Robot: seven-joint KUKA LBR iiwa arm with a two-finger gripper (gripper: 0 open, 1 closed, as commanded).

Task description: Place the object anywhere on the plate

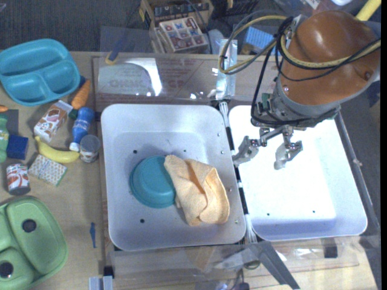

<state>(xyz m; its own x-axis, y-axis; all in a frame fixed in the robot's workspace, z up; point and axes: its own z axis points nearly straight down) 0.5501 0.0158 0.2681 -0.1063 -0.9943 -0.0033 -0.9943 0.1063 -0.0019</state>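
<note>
pincer [266, 153] released above the right bin [338, 216], yellow cloth [199, 189] overlapping the teal plate [151, 183]

Robot arm [329, 47]: a bulbous, glossy orange-brown housing above a grey wrist section, with yellow and black cables [266, 26] looping across the housing and trailing off to the side. Below the wrist sits a dark collar fitted with small green and black connectors. The hand [267, 151] is of pale grey metal, with two slender fingers [245, 150] on jointed linkages that end in lighter, blocky tips.
</note>
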